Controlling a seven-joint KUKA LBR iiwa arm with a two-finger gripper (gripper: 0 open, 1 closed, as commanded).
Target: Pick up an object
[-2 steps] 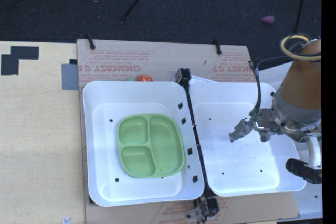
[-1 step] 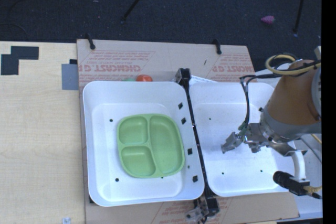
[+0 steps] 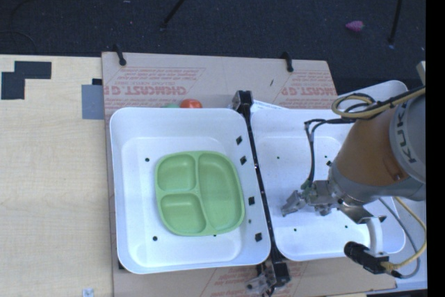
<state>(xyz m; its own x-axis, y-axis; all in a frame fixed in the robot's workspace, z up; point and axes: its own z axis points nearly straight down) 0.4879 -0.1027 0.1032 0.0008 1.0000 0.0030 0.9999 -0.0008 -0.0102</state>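
A light green divided plate [image 3: 199, 192] lies flat in the middle of the left white bin [image 3: 132, 129]. My gripper [image 3: 293, 204] hangs low over the floor of the right white bin [image 3: 292, 139], near that bin's left half, pointing toward the divider. I see nothing in it. The grey arm with its orange band [image 3: 372, 153] covers the right part of that bin.
A small red object [image 3: 190, 104] and a bit of green [image 3: 170, 106] peek out just behind the left bin's far rim. A black divider [image 3: 254, 177] runs between the bins. Cables [image 3: 354, 104] loop above the arm. Brown cardboard lies under both bins.
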